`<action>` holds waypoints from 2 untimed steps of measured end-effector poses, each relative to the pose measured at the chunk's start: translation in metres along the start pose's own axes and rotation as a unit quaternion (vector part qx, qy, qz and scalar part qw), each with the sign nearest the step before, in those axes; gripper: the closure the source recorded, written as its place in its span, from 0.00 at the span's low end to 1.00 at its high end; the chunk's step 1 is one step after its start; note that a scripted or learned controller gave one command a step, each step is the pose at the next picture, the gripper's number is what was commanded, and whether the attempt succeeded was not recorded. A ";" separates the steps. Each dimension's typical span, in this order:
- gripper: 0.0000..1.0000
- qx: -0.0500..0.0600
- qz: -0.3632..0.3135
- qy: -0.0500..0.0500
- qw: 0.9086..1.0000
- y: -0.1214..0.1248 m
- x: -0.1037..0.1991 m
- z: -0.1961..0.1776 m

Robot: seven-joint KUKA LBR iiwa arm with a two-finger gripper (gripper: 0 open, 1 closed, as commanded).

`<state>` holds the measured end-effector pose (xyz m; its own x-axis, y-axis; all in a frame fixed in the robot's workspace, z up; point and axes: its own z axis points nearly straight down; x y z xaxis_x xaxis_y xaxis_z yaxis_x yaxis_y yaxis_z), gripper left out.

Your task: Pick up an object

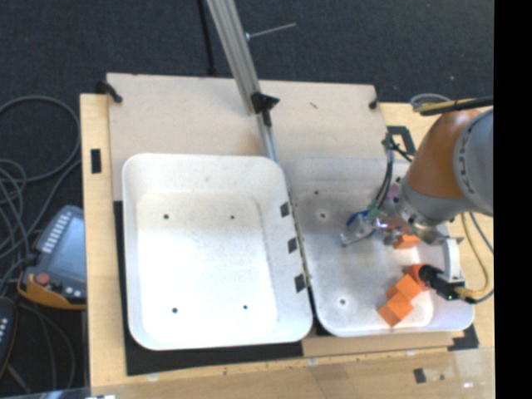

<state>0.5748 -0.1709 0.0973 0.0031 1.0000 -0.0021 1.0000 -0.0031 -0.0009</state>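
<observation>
The orange blocks (401,296) are being left at five o'clock from the gripper (366,227) in the right bin (332,306), the state of its fingers being untellable.

The smooth white left bin (208,252) lies open to reach; angular orange plastic blocks (401,298) crowd the shallow white right bin's (332,223) near corner
</observation>
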 end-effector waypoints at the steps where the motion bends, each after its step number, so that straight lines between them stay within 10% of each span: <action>1: 0.00 -0.005 -0.004 0.000 1.000 0.093 0.014 -0.001; 2: 0.00 0.001 -0.001 0.001 1.000 0.035 0.023 0.000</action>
<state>0.6102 -0.1480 0.0967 0.0020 1.0000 -0.0009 1.0000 -0.0020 -0.0024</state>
